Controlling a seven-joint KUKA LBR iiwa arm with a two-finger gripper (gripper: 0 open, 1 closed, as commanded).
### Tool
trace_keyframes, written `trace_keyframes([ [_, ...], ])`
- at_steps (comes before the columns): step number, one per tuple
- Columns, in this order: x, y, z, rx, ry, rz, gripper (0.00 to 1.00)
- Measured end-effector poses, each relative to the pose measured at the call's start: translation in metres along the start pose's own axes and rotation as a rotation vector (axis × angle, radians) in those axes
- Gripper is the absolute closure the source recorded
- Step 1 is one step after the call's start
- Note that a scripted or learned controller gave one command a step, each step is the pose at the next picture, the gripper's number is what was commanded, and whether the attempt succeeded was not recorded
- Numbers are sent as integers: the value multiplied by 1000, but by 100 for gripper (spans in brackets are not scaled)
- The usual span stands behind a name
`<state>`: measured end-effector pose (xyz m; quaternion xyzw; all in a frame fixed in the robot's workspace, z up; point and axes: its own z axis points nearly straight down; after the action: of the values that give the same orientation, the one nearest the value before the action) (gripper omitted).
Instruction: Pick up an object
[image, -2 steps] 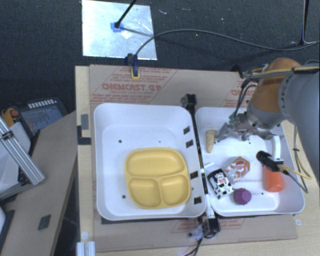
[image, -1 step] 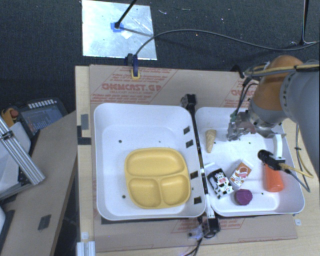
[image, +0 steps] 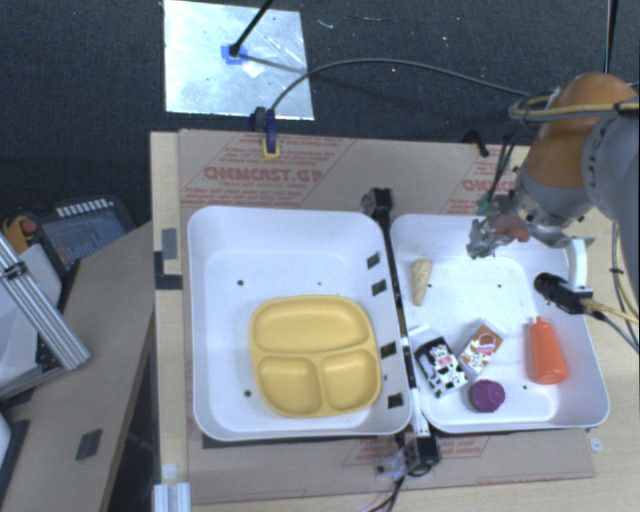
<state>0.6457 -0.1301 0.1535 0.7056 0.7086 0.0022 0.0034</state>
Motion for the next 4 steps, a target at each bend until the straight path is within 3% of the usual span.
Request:
trace_keyframes([
  [1, -3, 4, -45, 1, 0, -1, 100],
  [2, -4, 5, -65, 3, 1, -1, 100],
  [4, 85, -32, -63, 9, 3, -4, 100],
])
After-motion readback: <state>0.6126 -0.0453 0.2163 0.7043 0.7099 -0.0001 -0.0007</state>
